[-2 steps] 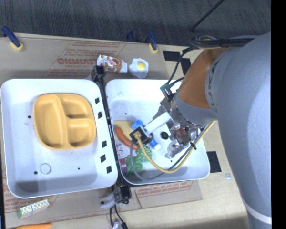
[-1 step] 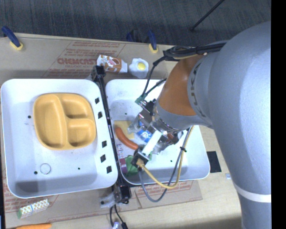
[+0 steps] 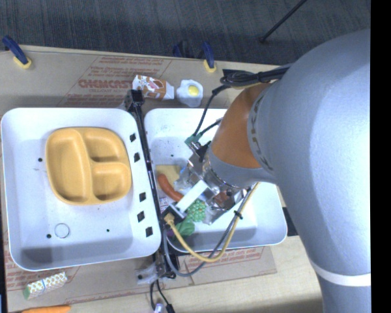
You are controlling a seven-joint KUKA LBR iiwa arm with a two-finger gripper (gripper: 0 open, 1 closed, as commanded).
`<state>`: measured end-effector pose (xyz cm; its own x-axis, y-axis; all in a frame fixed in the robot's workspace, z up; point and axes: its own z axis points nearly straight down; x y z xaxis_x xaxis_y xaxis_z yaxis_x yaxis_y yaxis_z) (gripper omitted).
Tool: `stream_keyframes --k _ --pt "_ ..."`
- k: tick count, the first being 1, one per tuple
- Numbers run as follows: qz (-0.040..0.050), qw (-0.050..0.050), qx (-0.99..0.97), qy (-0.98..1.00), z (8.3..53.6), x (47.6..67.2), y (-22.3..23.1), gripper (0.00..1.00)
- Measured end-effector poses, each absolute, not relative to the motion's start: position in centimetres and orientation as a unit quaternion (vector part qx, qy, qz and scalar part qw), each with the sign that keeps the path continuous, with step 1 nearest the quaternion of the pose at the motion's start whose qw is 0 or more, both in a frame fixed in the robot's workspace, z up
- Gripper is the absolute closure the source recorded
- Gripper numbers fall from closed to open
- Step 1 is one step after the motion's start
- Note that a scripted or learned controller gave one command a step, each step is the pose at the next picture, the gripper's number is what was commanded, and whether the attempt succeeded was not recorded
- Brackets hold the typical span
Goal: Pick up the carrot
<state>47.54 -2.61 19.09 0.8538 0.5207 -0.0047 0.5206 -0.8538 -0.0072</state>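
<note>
The carrot (image 3: pixel 169 186), a small orange-red stick, lies in the right bin (image 3: pixel 164 130) close to its left wall. My gripper (image 3: pixel 197 201) hangs low over the bin, just right of the carrot, with the grey arm and its orange band (image 3: pixel 238 135) covering most of that bin. A green broccoli-like piece (image 3: pixel 195 211) sits directly under the gripper, and a pale yellow item (image 3: pixel 172 172) lies just above the carrot. I see nothing lifted clear of the bin floor.
The left bin (image 3: pixel 19 194) holds a yellow divided plate (image 3: pixel 88 163). Behind the bins lie a small carton (image 3: pixel 150 87) and a white-and-yellow piece (image 3: pixel 190 92). Blue clamps (image 3: pixel 17 51) grip the board's far edge. Cables (image 3: pixel 208 250) loop over the right bin's front rim.
</note>
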Motion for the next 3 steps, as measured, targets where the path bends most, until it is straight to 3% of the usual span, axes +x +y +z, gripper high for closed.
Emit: stream_keyframes --k 1,2,3 --pt "0.0018 0.002 -0.943 -0.333 19.1 56.2 -5.7 0.0" --pt "0.0037 0.003 -0.971 -0.238 19.1 54.7 -3.7 0.0" --pt "0.0036 0.003 -0.99 -0.139 19.1 50.4 -1.9 0.0"
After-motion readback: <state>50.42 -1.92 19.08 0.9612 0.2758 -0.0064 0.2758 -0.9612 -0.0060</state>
